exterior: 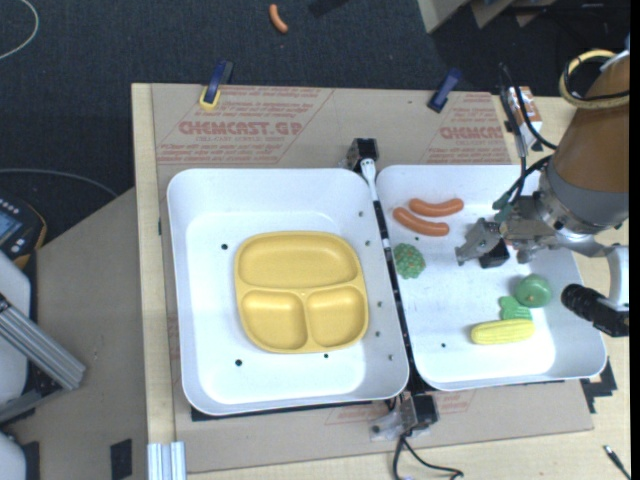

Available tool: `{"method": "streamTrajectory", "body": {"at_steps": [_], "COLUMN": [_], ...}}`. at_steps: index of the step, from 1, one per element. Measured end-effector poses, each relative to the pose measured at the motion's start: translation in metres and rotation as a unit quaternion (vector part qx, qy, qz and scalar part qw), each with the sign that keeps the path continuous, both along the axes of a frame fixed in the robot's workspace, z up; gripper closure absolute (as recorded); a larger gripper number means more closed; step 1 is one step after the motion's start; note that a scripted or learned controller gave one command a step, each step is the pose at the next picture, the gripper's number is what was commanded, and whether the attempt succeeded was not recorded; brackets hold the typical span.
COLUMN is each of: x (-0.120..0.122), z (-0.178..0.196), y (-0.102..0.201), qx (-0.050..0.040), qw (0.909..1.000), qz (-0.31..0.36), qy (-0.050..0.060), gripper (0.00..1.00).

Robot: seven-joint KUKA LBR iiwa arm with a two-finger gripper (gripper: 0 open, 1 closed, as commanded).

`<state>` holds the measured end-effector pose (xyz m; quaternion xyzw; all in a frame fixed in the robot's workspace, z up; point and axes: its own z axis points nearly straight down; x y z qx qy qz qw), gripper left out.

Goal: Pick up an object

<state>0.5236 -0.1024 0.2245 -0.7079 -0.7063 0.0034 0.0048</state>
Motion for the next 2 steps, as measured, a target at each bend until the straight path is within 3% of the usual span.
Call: {"method": "streamTrajectory", "body": {"at_steps": [1, 2], "x": [0.003, 0.001], "z": [0.006, -0.037], "y": [0.0, -0.001], "qx": [-0.0009, 0.0], "qw": [1.0, 1.0], "qz": [0.001, 0.001], "qy": [-0.006, -0.002], "gripper": [0.0, 0.0]}}
